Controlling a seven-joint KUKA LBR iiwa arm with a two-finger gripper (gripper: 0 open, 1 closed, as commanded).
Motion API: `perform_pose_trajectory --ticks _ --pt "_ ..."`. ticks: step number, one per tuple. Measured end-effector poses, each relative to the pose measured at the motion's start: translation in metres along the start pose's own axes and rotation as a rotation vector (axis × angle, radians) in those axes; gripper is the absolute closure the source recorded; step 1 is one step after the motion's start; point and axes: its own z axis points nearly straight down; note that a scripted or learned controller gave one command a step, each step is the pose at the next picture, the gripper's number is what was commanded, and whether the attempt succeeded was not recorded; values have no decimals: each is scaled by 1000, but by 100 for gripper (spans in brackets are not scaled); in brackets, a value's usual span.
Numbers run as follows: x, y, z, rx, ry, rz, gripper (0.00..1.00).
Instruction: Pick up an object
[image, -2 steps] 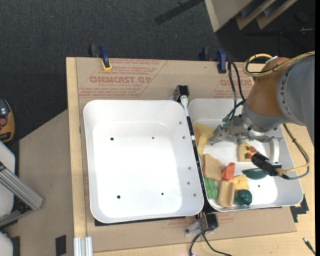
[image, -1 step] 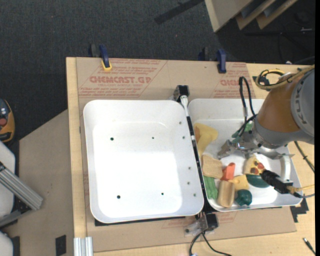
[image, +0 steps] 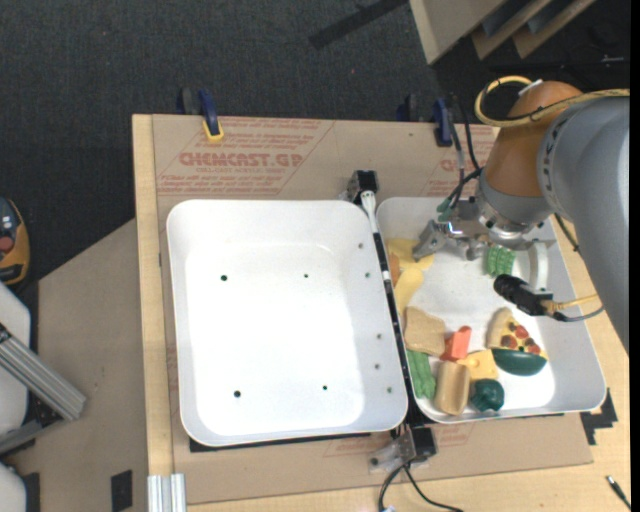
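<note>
Meanwhile right bin (image: 575, 385) holds toy foods (image: 470, 365).

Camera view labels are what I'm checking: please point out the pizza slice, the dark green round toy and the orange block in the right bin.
pizza slice (image: 514, 334): camera view, middle of its topped face.
dark green round toy (image: 488, 397): camera view, centre of its top.
orange block (image: 458, 343): camera view, its upper face.

Light: shining evenly from above, brightening the white bins (image: 270, 230).
Shadows: lying soft, faint.
Focus: blurring slightly throughout.
</note>
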Motion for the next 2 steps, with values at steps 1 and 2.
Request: perform_pose_trajectory --ticks 1,2 --pt "-4 26 1 4 -1 3 0" --pt "-4 24 1 7 -1 3 0"
